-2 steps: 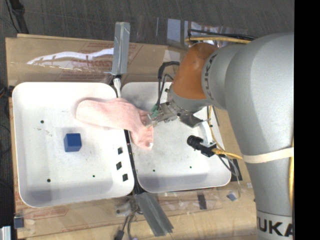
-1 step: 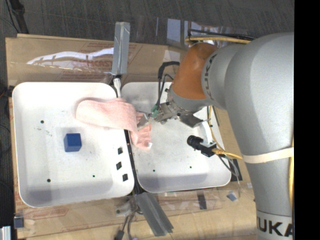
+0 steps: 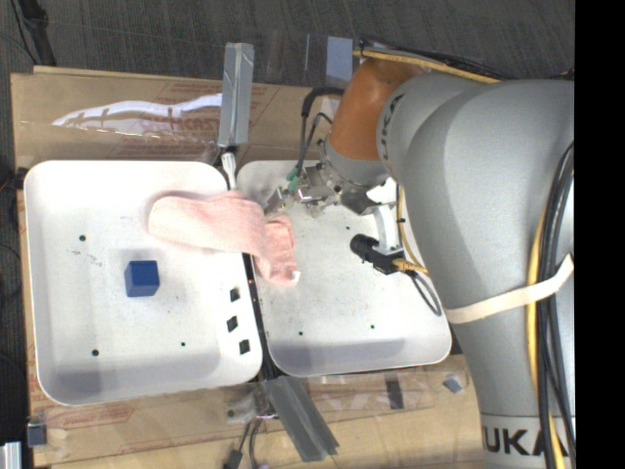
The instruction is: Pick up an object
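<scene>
End effector (image 3: 293, 195) is hovering at the right bin's (image 3: 391, 345) upper left corner; how far it is gaping cannot be told. Pink cloth (image 3: 229, 225) is draping just beside it, across both bins' shared rims. Farther left, a blue cube (image 3: 143, 277) is sitting in the left bin (image 3: 59, 360).

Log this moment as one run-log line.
gripper: at pink cloth's end, grasp unclear | pink cloth: draped across divider between both bins | blue cube: left bin, untouched
</scene>
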Action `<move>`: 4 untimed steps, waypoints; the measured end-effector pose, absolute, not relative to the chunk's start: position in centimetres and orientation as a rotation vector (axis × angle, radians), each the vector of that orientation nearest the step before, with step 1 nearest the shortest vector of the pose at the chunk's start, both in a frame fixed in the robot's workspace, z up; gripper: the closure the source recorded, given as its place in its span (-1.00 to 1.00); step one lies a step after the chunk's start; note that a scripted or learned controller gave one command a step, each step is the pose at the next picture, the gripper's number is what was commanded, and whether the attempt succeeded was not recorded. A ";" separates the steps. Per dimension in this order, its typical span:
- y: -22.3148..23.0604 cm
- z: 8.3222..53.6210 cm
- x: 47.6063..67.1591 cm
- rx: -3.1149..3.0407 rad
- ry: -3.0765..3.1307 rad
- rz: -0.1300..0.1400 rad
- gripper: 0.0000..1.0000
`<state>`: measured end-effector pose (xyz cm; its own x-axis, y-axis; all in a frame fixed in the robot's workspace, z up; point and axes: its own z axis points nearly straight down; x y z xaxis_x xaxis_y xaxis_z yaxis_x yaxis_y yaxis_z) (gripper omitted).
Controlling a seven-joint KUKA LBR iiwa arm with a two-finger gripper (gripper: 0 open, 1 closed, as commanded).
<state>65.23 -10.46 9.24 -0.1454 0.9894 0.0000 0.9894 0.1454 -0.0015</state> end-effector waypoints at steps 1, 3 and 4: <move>-10.2 9.2 58.0 -1.984 -2.432 0.003 -1.00; -10.2 10.1 58.1 -1.976 -2.437 0.006 -1.00; -10.2 9.2 64.0 -2.076 -2.356 0.003 -1.00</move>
